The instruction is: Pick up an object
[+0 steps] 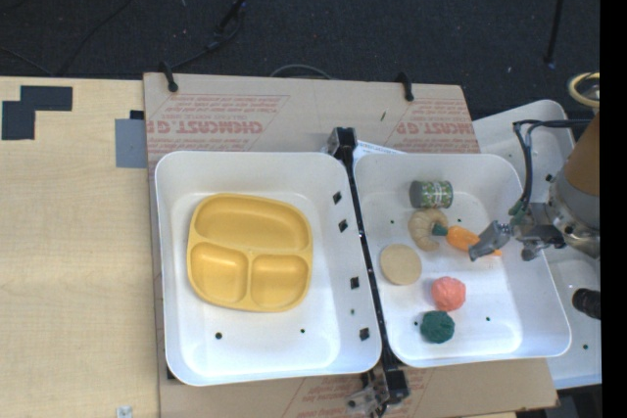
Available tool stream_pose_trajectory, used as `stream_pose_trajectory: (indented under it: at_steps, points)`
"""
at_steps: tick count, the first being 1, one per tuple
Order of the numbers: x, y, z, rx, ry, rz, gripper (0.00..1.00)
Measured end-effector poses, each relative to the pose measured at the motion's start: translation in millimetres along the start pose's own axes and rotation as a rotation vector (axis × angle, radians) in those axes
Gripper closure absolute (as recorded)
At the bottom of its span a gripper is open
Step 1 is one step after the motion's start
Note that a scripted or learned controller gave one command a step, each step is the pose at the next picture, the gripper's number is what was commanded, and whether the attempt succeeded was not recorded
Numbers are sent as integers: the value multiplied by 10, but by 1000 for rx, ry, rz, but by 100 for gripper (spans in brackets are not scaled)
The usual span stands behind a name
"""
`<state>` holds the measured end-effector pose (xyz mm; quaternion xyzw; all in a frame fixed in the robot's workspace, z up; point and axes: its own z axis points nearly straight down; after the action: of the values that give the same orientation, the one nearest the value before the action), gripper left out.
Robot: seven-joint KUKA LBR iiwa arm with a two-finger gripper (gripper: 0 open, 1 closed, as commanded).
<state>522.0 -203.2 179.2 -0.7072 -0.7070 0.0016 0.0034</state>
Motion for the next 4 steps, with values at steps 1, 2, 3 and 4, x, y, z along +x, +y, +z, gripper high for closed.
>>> stream_pose_trajectory:
  at_steps: [1, 2, 3, 4]
  points:
    - [99, -60, 562, 1, 1, -1, 0]
    - [83, -51, 432, -2, -1, 1, 100]
    - [117, -52, -195, -10, -3, -2, 100]
    - [112, -44, -727, -11, -4, -2, 100]
